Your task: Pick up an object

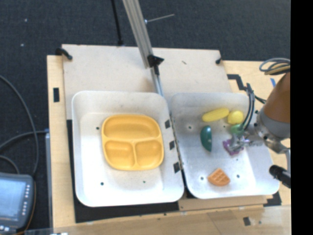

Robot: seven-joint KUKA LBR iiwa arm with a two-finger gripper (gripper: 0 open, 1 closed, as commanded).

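Note:
The right bin (254,173) holds several small objects. A long yellow piece (215,114) and a round yellow one (235,117) lie at its back. A dark green object (206,137) lies near the middle, and an orange wedge (218,177) sits near the front. A purple object (231,146) lies right of the green one, with a small light green piece (236,129) just behind it. My gripper (242,140) is low in the bin, right at the purple object's right side. The grey and orange arm (278,109) hides what lies beyond it.
The left bin (88,180) holds a yellow divided plate (132,142). A slanted aluminium post (139,26) rises behind the bins. A grey screen unit (14,197) sits off the bench at the lower left. The bins' rims meet in the middle.

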